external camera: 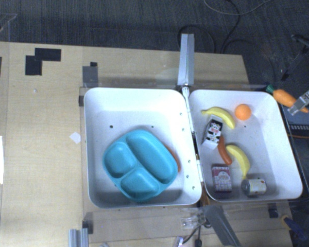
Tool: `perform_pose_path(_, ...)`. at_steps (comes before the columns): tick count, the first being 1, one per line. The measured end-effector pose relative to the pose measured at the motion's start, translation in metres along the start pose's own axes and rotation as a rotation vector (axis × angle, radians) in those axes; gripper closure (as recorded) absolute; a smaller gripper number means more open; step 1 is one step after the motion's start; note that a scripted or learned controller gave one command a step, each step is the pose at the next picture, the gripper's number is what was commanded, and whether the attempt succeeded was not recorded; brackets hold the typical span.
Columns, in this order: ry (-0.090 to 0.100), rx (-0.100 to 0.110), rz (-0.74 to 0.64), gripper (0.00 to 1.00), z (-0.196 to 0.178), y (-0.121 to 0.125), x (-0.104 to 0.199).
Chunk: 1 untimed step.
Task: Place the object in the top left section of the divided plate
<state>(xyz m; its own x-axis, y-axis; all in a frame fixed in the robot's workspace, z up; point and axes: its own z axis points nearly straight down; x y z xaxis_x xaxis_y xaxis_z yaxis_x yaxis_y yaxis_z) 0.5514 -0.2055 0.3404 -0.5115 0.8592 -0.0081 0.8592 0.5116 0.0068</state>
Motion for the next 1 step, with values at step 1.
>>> perform_pose_path(1,0.000,0.000,-0.123,1.00,-0.0975,0.0166,-0.0096)
